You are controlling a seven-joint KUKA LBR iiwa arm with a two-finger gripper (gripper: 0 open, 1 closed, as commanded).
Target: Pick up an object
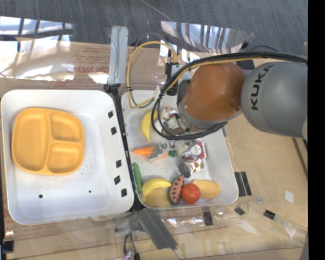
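My gripper (170, 147) hangs under the orange wrist band, low over the middle of the right bin (227, 167). Just to its left lies an orange carrot (143, 151), its tip close to the gripper. A red-and-white packet (195, 151) lies just to the right. A banana (146, 125) rests at the bin's upper left, partly under the arm's cables. Along the front wall sit a yellow fruit (156, 186), a pear (157, 198), a watermelon slice (176, 189), a red tomato (191, 193) and a yellow oval fruit (208, 188).
The left bin (97, 199) holds a yellow divided plate (47, 140) at its far left. A green stick (136, 174) lies by the divider between the bins. The grey arm (273, 99) and its cables cover the right bin's upper part.
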